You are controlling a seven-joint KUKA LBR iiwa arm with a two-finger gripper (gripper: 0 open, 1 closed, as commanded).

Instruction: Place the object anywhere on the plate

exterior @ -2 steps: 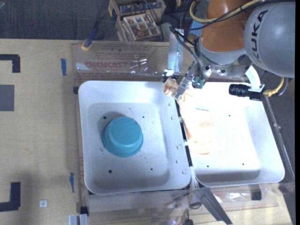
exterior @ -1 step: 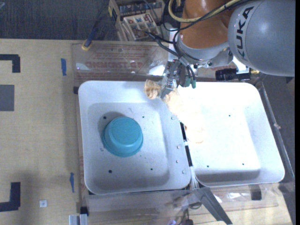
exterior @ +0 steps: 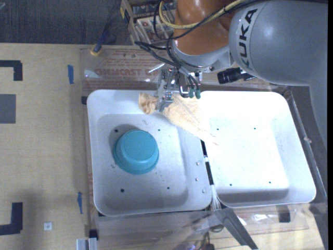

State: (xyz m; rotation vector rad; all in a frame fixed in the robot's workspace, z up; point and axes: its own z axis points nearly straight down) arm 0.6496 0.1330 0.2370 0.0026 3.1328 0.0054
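Observation:
A round blue plate point(exterior: 136, 151) lies in the left white bin point(exterior: 104, 191), left of its middle. A crumpled tan cloth point(exterior: 183, 116) stretches from the left bin's far rim down to the divider between the bins. My gripper point(exterior: 165, 99) hangs over the far edge of the left bin with its fingers shut on the upper left part of the cloth. The cloth trails down and to the right from the fingers. The plate sits about a hand's width nearer and to the left of the gripper, with nothing on it.
The right white bin point(exterior: 291, 139) sits beside the left one. The arm's grey and orange body point(exterior: 218, 20) looms over the far side of both bins. Cables and a small rack point(exterior: 143, 20) lie behind the left bin.

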